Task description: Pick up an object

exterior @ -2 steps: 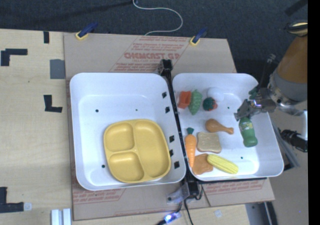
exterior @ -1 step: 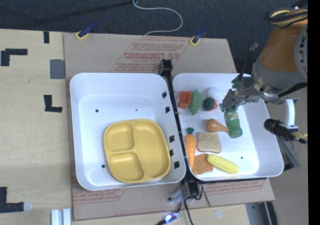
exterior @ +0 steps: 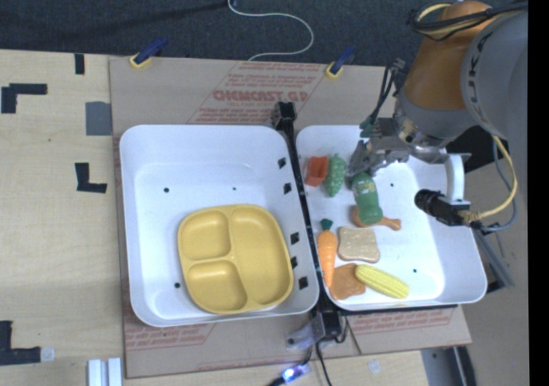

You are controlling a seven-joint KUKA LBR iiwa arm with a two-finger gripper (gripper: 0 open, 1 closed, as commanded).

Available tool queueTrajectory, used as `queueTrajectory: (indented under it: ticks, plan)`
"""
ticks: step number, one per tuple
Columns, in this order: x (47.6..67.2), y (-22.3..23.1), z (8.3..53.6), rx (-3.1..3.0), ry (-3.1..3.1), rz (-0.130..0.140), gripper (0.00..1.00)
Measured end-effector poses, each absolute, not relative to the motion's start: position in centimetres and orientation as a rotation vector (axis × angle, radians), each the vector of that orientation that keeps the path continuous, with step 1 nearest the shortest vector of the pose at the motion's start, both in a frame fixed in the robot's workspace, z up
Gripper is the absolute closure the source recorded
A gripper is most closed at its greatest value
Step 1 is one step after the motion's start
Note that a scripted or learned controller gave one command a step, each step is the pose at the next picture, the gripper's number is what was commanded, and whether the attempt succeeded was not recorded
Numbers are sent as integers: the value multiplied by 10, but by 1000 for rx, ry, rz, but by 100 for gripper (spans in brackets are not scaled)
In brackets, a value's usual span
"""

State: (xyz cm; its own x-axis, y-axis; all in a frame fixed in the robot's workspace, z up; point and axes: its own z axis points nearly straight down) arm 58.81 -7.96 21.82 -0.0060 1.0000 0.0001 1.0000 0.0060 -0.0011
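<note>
**Pick not yet made: claw low over the right bin's toy food**

Nearest the camera, along the front of the right bin (exterior: 463,286), lie a yellow corn cob (exterior: 383,282), an orange-brown piece (exterior: 344,282) partly under it, a slice of toast (exterior: 358,244) and a carrot (exterior: 327,254) set lengthwise against the dividing wall. All rest on the bin floor, closely packed and touching in places. Just behind the toast stands a green bottle-like item (exterior: 367,201) with a tan, drumstick-like piece (exterior: 388,223) at its base; farther back, against the divider, are a green vegetable (exterior: 334,176) and a red-orange piece (exterior: 316,170). Over this back group hangs the claw (exterior: 367,161), its dark fingers directly above the green bottle-like item. Whether they are spread or clenched cannot be told, and no object is seen between them. Judged from this, the task is at the approach stage: nothing is lifted, and closing, gripping and raising all remain.

Possible obstructions: the green vegetable sits just beside the likely target, so a descending finger could strike it; the drumstick-like piece crowds the other side.

Left of the divider, the left bin (exterior: 141,153) holds a yellow compartment plate (exterior: 233,257), well apart from the work. Beyond both bins, the cardboard sheet (exterior: 257,93) covering the bench carries two blue-and-yellow clips (exterior: 340,59) at its far edge, and a white cable (exterior: 283,28) trails over dark carpet.
</note>
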Motion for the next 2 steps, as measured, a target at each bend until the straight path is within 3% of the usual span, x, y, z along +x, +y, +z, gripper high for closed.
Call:
queueTrajectory:
  ticks: [1,2]
  plan:
    - [624,-54,234,-2217,-2227,-2,100]
    - [619,-65,222,-2220,-2221,5,100]
